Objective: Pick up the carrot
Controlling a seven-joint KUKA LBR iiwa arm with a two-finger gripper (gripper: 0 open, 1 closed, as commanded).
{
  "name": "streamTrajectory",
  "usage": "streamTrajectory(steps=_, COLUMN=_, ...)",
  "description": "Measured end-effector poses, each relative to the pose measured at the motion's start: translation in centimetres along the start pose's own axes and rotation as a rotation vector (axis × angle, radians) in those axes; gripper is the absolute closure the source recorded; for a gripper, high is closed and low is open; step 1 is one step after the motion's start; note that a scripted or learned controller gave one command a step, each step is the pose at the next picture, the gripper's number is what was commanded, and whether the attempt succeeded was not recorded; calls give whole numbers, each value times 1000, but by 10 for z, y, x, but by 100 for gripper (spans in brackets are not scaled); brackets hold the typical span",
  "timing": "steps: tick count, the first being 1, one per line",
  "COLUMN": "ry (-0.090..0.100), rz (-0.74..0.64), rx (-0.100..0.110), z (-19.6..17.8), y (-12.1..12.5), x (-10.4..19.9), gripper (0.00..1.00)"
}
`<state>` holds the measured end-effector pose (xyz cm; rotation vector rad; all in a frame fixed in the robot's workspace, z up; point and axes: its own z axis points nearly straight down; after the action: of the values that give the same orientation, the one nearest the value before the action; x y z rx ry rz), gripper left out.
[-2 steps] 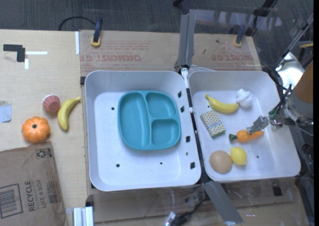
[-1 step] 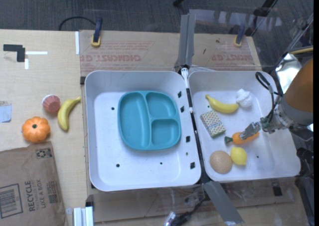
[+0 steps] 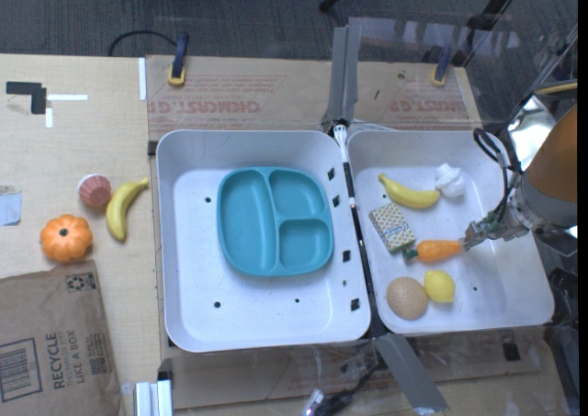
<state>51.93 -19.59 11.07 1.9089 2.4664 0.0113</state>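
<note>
Orange carrot (image 3: 438, 251) lies in the right bin (image 3: 514, 313) — lemon (image 3: 440, 286) and egg (image 3: 406, 298) nearer, at its six and seven o'clock. Gripper (image 3: 478, 234) touches its three o'clock end; finger spread cannot be made out. Banana (image 3: 410, 193) lies beyond.

One fixed camera above the bench — slanting down on both bins (image 3: 175, 249).

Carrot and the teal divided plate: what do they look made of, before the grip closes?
The carrot looks like moulded plastic toy food: even orange, smooth, faint sheen, though foam or rubber can't be excluded. The teal divided plate appears to be hard plastic or silicone: one flat colour, rounded moulded ridges, matte with soft highlights. The gripper sits at the carrot's right end.
</note>
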Motion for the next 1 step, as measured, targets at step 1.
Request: streamTrajectory(steps=1, ry=13, rz=264, rx=26, z=19, y=-11, x=58, gripper=100)
